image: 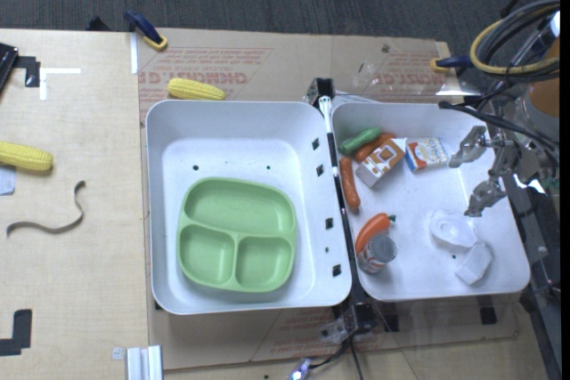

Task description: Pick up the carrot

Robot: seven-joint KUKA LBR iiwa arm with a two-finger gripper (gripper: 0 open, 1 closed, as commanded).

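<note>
The carrot (371, 231), orange with a small green tip, lies in the right bin (419, 280) near its left wall, right above a small tin can (378, 254). My gripper (477, 173) hangs over the right side of that bin, well to the right of the carrot. Its two grey fingers (467, 148) stand apart and open, with nothing between them.
The right bin also holds a green vegetable (359, 139), an orange box (381, 162), a small carton (427, 154), a thin orange-red sausage-like piece (349, 183) and two clear plastic pieces (454, 231). A green divided plate (237, 234) lies in the left bin. Corn cobs (196, 89) lie on the bench.
</note>
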